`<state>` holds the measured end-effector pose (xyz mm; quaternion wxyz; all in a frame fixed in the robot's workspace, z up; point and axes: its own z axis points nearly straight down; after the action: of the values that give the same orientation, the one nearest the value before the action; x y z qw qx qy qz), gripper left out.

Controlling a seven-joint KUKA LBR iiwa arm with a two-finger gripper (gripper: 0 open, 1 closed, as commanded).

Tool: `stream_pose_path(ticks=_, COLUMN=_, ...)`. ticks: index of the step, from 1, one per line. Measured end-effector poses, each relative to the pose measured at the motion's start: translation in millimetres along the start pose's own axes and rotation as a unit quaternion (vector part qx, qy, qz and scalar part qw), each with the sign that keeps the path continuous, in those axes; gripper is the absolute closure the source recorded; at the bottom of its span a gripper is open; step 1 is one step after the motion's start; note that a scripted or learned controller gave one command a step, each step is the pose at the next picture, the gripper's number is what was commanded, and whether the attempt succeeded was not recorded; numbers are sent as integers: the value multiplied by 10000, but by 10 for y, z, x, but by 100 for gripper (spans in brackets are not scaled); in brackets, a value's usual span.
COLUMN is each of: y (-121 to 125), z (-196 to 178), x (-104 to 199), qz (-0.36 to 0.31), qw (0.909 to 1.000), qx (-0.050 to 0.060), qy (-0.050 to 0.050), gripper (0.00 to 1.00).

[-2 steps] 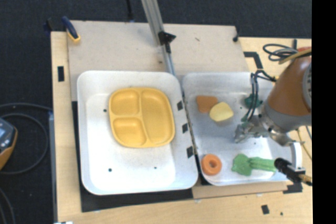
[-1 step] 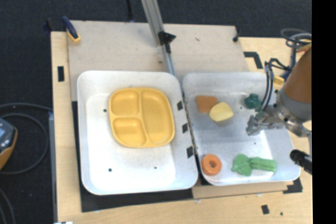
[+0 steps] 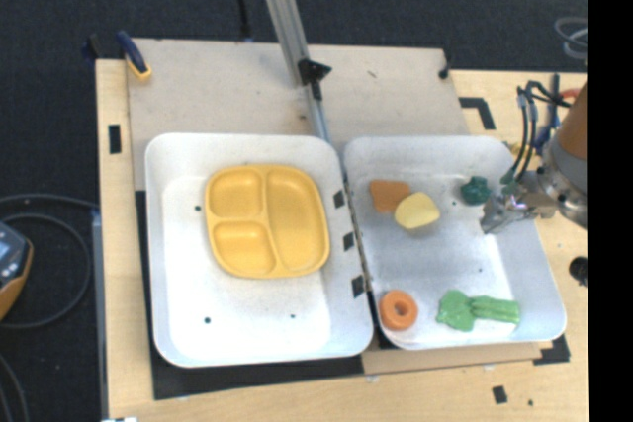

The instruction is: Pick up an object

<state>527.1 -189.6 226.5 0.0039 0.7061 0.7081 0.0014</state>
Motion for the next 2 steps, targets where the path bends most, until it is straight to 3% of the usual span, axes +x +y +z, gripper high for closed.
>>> stream_pose_path(ticks=1, y=1, z=268, x=-10, qz=13, qw=10000, qx=40, qy=8, gripper=100)
stream_pose_path(ticks=2, y=220, z=131, x=523, qz=-24, qw=10000, qx=21, qy=19, gripper=100)
